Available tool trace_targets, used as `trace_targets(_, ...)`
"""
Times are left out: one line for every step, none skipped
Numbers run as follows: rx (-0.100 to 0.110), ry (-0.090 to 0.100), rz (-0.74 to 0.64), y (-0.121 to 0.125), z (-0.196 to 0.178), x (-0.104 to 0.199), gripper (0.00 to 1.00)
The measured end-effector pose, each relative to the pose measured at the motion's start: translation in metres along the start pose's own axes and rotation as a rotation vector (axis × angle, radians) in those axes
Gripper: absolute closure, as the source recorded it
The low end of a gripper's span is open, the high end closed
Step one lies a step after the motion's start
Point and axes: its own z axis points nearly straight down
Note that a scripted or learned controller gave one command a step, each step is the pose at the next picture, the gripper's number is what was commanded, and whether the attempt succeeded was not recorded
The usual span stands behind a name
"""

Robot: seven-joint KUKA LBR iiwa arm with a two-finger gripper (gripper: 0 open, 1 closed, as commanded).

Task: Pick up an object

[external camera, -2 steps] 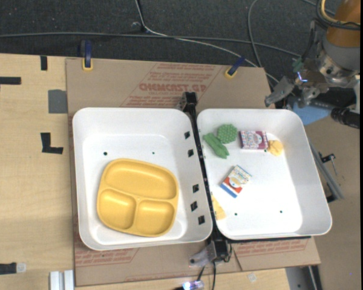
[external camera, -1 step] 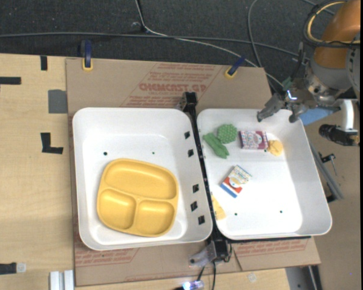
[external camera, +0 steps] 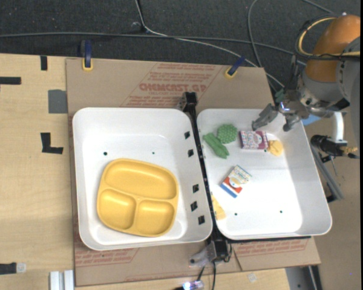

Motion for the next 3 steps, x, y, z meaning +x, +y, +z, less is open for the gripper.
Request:
trace_targets(0.003, 0.001, -0.001, -0.005, 0.064, 0.003, 0.00)
trace_targets(-0.003, 0.000, -0.002, -0.003, 0.049, 0.003, 1.00)
trace_targets(-0.007, 0.002, -0.001, 0.001, 0.006, 0.002, 1.00)
